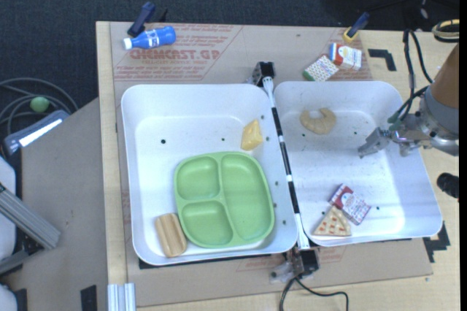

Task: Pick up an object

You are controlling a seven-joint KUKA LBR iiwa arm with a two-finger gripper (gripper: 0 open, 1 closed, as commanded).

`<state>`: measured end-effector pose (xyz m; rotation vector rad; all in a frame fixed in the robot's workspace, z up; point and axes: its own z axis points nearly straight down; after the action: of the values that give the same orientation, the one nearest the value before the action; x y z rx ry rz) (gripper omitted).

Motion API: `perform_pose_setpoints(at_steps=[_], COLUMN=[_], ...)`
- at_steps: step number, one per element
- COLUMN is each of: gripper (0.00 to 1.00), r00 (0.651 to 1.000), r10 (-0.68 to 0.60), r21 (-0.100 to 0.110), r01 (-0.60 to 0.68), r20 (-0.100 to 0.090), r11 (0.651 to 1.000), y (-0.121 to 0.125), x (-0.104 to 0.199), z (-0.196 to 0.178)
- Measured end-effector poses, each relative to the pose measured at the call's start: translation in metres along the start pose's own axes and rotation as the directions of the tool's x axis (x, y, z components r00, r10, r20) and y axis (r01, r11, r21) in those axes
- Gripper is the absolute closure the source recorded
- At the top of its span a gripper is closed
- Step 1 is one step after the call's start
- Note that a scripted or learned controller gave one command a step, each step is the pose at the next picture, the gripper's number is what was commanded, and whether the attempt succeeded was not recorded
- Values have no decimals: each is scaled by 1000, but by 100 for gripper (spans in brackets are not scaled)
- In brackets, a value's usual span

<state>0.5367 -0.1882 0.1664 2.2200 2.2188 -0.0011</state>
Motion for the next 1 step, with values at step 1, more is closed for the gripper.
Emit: perform_pose_setpoints(at_steps=[1], gripper=[0], r00=[1000], r10=[-3], r21=[0], r01=[3], r20=[-3], r11=[1000], y=[78], x=[87], z=[27])
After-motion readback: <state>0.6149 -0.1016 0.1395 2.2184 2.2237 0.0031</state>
